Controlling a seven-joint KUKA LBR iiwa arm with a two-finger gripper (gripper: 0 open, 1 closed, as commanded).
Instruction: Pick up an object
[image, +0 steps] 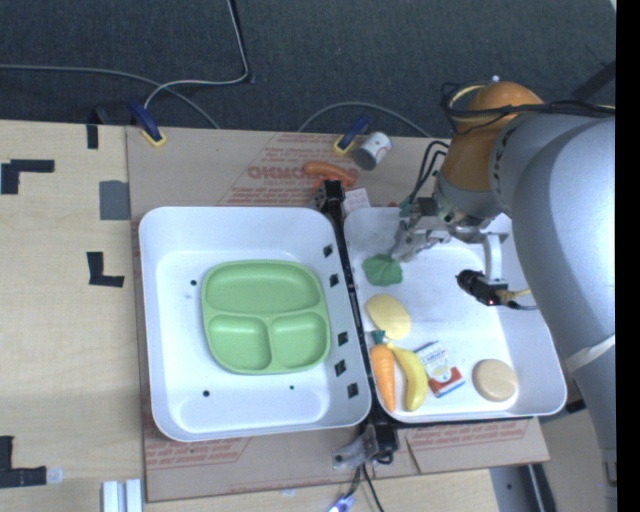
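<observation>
A pale wooden bench carries a sheet of brown cardboard, and on that sit two shallow white bins side by side, with dark carpet and a thin cable beyond the far edge. The left bin holds a green divided tray lying flat near its middle.

The right bin holds the loose items. A small green piece lies at the far left of this bin, close to the dividing wall. Just near of it sits a pale yellow lump. Nearer still, along the left wall, a carrot lies with its long axis running far to near — its green top at the far end, its tip pointing toward the near rim. A banana lies just beside it on the right, roughly parallel, touching or almost touching it. Right of the banana is a small box in white, blue and red, and right again a round tan disc near the corner.

The arm reaches in from the right, its orange band at the far side. The gripper hangs over the far left part of the right bin, just beside the green piece and on its far right — whether its jaws are parted or closed cannot be told, and nothing is seen between them.
</observation>
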